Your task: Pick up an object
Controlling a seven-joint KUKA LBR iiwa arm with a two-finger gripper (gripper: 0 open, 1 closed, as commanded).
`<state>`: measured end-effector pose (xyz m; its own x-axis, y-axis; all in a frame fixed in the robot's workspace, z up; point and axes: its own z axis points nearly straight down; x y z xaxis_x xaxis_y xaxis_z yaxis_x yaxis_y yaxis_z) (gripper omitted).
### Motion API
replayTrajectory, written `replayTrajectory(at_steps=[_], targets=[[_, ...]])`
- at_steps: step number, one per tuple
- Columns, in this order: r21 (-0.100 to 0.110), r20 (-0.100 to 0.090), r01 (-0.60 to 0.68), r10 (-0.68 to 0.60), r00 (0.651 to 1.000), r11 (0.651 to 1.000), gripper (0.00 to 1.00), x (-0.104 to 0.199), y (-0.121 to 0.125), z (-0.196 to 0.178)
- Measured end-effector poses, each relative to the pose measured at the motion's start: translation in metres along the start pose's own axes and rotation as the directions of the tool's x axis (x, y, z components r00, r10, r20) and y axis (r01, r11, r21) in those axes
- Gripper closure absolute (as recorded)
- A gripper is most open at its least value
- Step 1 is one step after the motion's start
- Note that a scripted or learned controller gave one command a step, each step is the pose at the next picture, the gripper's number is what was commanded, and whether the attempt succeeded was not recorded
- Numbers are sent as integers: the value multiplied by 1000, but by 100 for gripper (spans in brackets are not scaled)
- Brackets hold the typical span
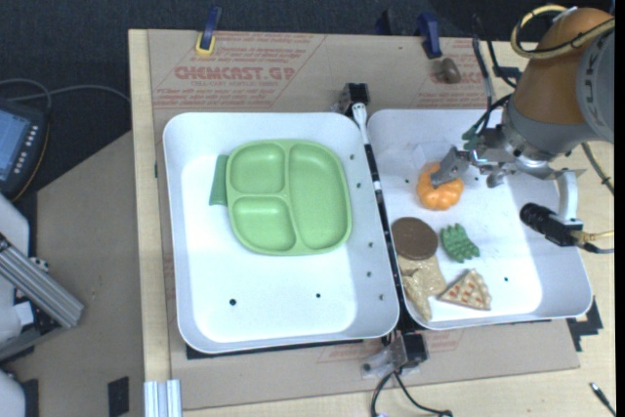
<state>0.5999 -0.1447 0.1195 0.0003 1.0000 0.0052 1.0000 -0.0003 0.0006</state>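
An orange, pumpkin-like toy lies in the upper left part of the right bin. My gripper comes down from the right and sits at the toy's top edge, touching or just above it. Its tip partly covers the toy's top. Below the toy lie a brown round disc, a green broccoli piece, a pizza slice and a tan cracker-like piece.
The left bin holds a green divided plate. My arm hangs over the right bin's upper right corner. A black fitting on a cable sits over that bin's right side. The ridge between the bins is close to the toy's left.
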Motion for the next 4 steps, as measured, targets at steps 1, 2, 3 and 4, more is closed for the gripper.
replayTrajectory(at_steps=[1,2,3,4], targets=[[-1,4,3,-3,1000,1000,0,2,2,34],[0,5,1,-1,1000,1000,100,1,1,24],[-5,7,-1,1,1000,1000,100,-1,-8,-33],[-6,8,0,0,1000,1000,100,-8,-1,-82]])
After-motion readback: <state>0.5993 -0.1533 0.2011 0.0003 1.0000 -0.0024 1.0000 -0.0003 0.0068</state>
